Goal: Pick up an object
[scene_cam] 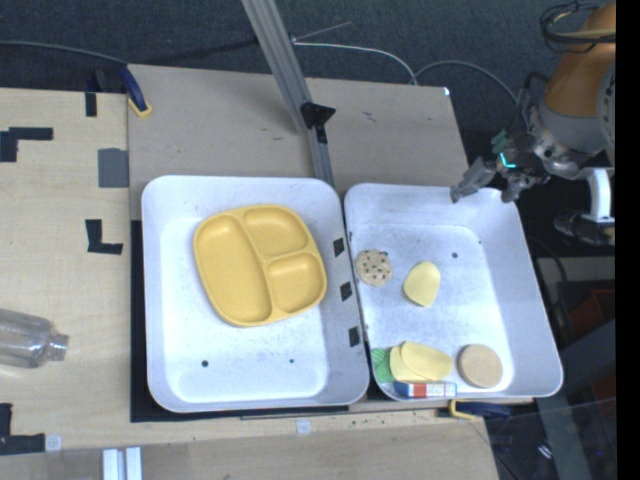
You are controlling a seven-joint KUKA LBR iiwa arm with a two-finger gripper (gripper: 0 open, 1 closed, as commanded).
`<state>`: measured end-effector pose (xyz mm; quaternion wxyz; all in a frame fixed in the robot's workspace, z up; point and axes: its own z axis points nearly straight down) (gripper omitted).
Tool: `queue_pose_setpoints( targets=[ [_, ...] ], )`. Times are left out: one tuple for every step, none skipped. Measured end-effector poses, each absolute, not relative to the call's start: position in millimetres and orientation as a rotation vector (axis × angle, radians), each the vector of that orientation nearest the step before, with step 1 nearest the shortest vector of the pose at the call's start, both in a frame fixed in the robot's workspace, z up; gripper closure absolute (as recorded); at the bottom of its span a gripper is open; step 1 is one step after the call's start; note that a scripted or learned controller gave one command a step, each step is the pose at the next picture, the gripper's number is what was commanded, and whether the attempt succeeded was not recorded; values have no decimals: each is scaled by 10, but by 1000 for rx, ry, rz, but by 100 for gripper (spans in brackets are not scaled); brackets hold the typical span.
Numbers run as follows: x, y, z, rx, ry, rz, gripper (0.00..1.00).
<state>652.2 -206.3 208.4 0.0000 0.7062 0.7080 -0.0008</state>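
The right bin [500, 230] holds several toy foods: a speckled round cookie [374, 266], a yellow piece [422, 283], a yellow piece [421, 361] lying on a green one at the near edge, and a tan round piece [481, 365]. My gripper [489, 181] hangs over the bin's far right corner, with two dark fingers spread apart and nothing between them. It is well away from all the foods.
The left bin [170, 268] holds a yellow divided plate [260, 263]. A metal pole [280, 43] slants down from the top to the gap between the bins. A clear bottle [28, 340] lies on the bench at far left.
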Motion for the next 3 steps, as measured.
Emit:
queue_pose_setpoints(
  targets=[
    [6525,-2061,2189,2216,2225,-5,100],
    [6523,-2063,2183,2216,2225,-9,0],
    [6415,-2078,849,2221,2224,-6,0]
  ],
)
